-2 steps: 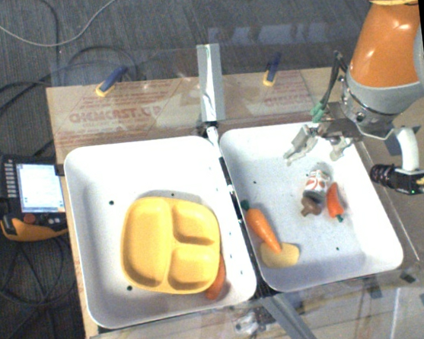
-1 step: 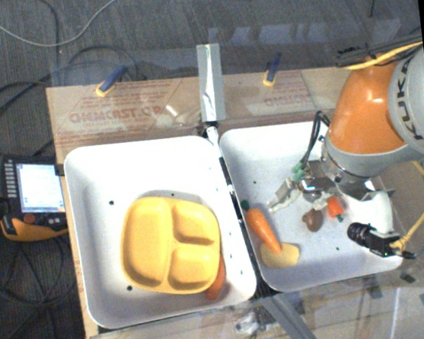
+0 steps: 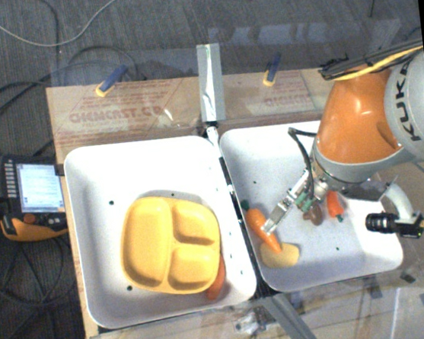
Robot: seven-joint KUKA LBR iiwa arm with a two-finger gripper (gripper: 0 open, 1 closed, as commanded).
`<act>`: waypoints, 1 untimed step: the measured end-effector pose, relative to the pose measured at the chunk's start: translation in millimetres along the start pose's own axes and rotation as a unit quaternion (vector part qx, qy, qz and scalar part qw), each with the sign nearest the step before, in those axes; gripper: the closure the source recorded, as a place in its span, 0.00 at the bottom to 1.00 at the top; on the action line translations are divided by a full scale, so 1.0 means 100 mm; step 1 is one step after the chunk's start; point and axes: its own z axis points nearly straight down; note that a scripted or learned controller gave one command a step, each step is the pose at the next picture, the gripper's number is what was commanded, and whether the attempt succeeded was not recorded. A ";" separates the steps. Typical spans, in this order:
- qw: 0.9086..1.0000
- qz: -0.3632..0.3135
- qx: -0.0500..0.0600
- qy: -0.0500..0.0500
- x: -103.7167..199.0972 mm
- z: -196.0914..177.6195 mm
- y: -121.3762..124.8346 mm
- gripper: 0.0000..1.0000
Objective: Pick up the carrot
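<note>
The carrot [image 3: 259,223] is seen lying in the right bin [image 3: 361,258], near its left wall, touching a tan piece [image 3: 281,255] on its near side. The gripper [image 3: 271,225] is poised right at it; its opening cannot be told. The approach step is judged in hand; a firm closure and lift would be called for next.

"KUK" on arm [image 3: 420,112] casing (cropped); cardboard [image 3: 124,110] print illegible.

Tool [image 3: 271,227] tip overlaps carrot [image 3: 260,223], grip unclear

A brown bench [image 3: 135,109] carries two white bins, left [image 3: 95,217] and right [image 3: 360,250], touching side by side.
</note>
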 end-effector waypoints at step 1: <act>0.986 -0.165 0.000 -0.001 0.10 0.00 -0.26 0.00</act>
